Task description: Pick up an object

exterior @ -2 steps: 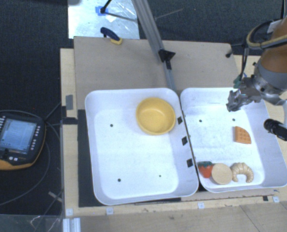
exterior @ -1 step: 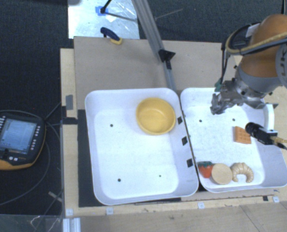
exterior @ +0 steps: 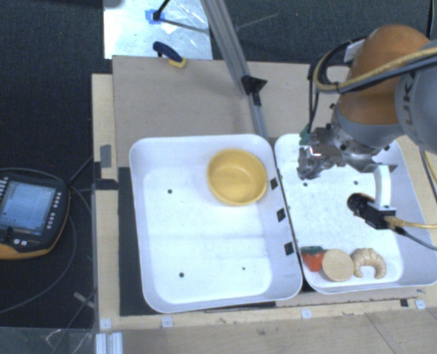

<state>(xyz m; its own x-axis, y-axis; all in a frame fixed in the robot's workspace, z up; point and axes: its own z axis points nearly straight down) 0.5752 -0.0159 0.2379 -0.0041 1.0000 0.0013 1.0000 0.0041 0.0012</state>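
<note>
A yellow bowl [exterior: 237, 176] sits at the back right of the left bin [exterior: 174, 257]. In the right bin [exterior: 417, 271], along the front edge, lie a small red and green item [exterior: 312, 257], a tan round disc [exterior: 337, 265] and a croissant-shaped piece [exterior: 370, 262]. My gripper [exterior: 311, 162] hangs over the back left part of the right bin, close to the wall between the bins, well behind those three items. Nothing shows between its fingers.
A slanted metal pole [exterior: 229, 43] rises from a clamp behind the bins. A yellow-handled tool [exterior: 168, 53] lies on the bench's far edge. A teach pendant [exterior: 23, 212] rests on the floor to the left. A black cable plug [exterior: 365, 209] hangs off the arm.
</note>
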